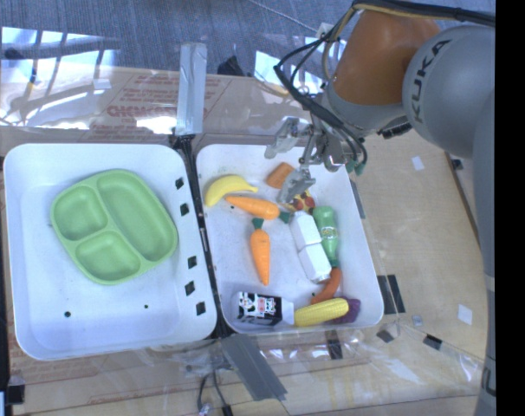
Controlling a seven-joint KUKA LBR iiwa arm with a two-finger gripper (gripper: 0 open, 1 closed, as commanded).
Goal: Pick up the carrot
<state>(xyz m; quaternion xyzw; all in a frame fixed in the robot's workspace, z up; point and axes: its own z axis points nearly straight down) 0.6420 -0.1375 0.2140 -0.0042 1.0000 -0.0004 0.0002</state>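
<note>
Two carrots: both lie in my right bin (366, 258), one in the middle and one further back.
Carrot (260, 253): its long axis runs near-far in the view, green stub at the far end, tip pointing toward the near wall; it lies flat on the bin floor.
Second carrot (254, 205): lies crosswise just behind the first, its long axis left-right, touching the banana (225, 187) at its left end.
Neighbours: a white block (311, 247) and a green bottle (327, 232) lie just right of the carrot; a small milk carton (259, 307), a yellow corn cob (321, 312) and a purple piece (352, 305) lie along the near wall; an orange wedge (279, 175) sits near the far wall.
My arm: I reach in from the right, orange band (379, 46) high over the bin's far right corner, wrist bent downward with cables looping round it.
My pincer (297, 185): it hangs low over the bin's far part, above the right end of the second carrot; I cannot tell whether it is released or clenched.
Carrot versus pincer: the carrot is nearer the camera and to the left of it, apart from it.
Left bin (20, 232): holds a green divided plate (113, 224).
Counter (418, 232): carries both bins side by side.
</note>
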